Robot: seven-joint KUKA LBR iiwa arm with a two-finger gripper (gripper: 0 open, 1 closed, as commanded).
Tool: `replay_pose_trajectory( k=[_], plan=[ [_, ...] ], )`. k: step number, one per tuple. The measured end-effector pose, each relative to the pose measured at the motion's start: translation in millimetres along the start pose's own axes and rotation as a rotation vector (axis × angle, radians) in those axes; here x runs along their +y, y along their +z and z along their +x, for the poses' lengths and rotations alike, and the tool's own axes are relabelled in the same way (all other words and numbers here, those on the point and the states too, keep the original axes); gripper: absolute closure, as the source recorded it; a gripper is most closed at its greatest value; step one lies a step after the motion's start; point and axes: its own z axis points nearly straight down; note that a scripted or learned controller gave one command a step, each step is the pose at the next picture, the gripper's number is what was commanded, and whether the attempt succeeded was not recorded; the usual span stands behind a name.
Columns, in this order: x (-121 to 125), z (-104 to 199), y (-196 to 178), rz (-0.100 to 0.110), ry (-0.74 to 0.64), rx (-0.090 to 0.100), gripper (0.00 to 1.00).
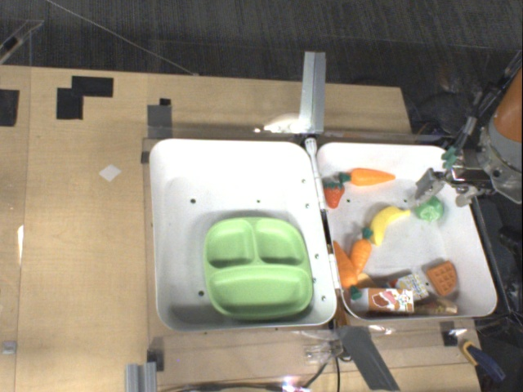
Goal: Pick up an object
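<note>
The surface (73, 243) is pale, wood-grained board with a few black rectangular marks near its far left corner, and beyond its far edge lies dark ribbed carpet (245, 15). Two shallow white bins sit side by side on it, smooth and round-cornered (plastic, by the look), with a grey metal post (314, 92) standing at the far end of the seam between them.

The left bin (180, 186) carries a glossy green compartment tray (258, 266), softly rounded, lying flat near the near wall. The right bin (470, 251) holds the toy food: an orange carrot (372, 176) with a green top near the far wall, a small red strawberry (333, 193) beside the dividing wall, a curved yellow banana (387, 219) near the middle, two more orange carrot pieces (353, 260) against the left wall, a brown printed carton (392, 300) lying flat along the near wall, and a waffle-textured brown biscuit (442, 278) just beside it.

The jaws (431, 188) hang at the right bin's far right side, just above a small green round object (430, 211); whether they are spread or pressed together I cannot tell.
</note>
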Motion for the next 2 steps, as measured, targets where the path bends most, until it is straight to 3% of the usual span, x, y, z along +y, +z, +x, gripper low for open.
replay_pose_trajectory(
  k=[1, 2],
  plan=[
    [11, -27, 160, 0.003, 0.211, 0.000, 0.00],
    [40, 27, 178, -0.001, -0.036, 0.000, 0.00]
  ],
)
